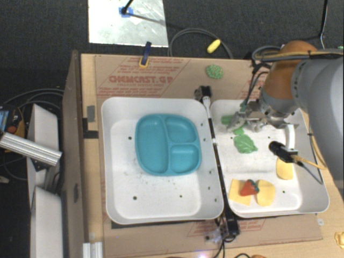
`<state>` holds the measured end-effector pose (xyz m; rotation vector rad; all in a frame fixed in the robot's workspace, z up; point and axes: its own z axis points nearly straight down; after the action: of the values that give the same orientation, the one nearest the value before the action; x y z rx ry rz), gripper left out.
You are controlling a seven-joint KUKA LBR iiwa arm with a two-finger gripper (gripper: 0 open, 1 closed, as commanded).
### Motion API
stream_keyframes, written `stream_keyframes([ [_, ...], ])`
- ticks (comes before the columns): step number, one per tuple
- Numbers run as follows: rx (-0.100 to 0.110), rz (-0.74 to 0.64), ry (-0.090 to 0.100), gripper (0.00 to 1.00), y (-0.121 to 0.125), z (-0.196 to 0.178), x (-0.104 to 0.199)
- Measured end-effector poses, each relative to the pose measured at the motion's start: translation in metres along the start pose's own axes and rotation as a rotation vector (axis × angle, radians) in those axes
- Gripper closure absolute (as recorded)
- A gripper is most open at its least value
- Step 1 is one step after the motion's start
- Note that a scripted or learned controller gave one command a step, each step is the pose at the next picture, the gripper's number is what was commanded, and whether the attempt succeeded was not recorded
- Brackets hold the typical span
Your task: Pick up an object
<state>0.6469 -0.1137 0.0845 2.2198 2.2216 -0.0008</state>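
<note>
Gripper [248,118] hovers over the right bin's [317,198] far-left corner; finger state cannot be told. Green leaf toy [244,143] lies just beneath: likely light, soft, flat; pinch across its edges.

Green leafy toy [244,143] lies flat in the right bin [312,206], upper middle.

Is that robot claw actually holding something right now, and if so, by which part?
It cannot be told. The gripper is low in the right bin, right at a green piece, but whether that piece is between its fingers is unclear.
</note>
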Motion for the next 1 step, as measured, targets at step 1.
stream_keyframes([
  [1, 0.002, 0.001, 0.001, 0.00, -0.0388, 0.0003, 0.0066],
])
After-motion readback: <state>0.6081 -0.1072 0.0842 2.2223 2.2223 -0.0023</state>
